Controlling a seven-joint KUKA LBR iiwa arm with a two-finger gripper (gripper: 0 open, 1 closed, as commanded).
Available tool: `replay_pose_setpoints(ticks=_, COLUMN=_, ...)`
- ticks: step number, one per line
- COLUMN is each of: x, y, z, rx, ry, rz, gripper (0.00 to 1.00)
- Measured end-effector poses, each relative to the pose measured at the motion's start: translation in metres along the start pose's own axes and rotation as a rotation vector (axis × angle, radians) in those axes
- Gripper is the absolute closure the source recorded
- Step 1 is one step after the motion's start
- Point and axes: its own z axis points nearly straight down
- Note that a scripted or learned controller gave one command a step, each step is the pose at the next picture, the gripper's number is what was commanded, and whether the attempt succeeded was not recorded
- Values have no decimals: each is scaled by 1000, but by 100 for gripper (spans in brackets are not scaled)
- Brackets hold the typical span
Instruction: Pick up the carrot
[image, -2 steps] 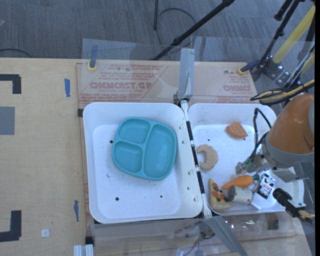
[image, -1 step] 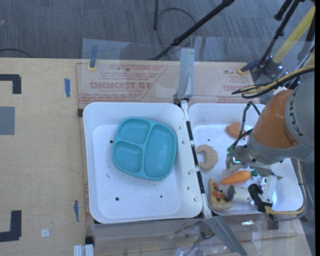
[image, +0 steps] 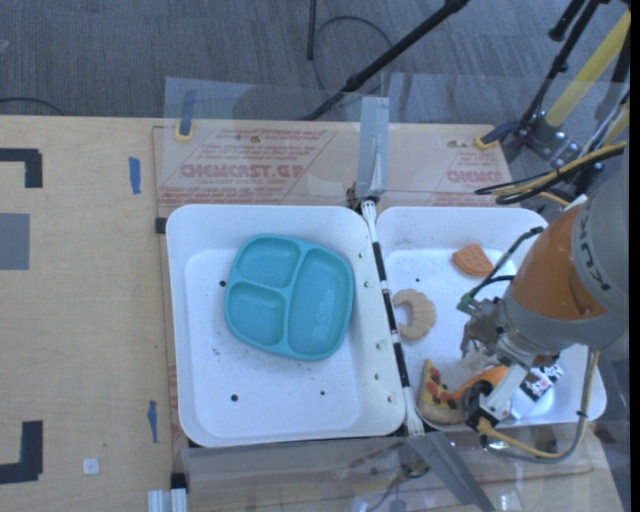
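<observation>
Gripper (image: 487, 388) lowered onto carrot (image: 481, 380), right bin (image: 440, 228)

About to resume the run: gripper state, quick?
Gripper: low in the right bin, right at the carrot; cannot tell if it is gripped.

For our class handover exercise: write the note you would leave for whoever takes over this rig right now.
Tool: low in the right bin, near its front edge, right over the carrot; whether it grips cannot be told.
Carrot: an orange piece showing at the tool, beside the pizza slice.
Done: the arm has reached the carrot.
Left: confirm the grasp and lift.
Nearby: a bagel piece and a bread piece; a teal plate in the left bin.
</observation>
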Motion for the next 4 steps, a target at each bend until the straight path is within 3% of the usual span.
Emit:
replay_pose_setpoints(ticks=1, x=52, y=-34, z=-90, rx=19, ry=-10, rz=38, gripper=100)
replay_pose_setpoints(ticks=2, x=-13, y=3, z=-92, rx=18, ry=-13, rz=325, gripper=100)
replay_pose_setpoints(ticks=3, x=44, y=-30, z=-90, rx=19, ry=-14, rz=430, gripper=100)
replay_pose_setpoints(ticks=4, x=18, y=-15, z=-90, rx=16, ry=-17, rz=805, gripper=100)
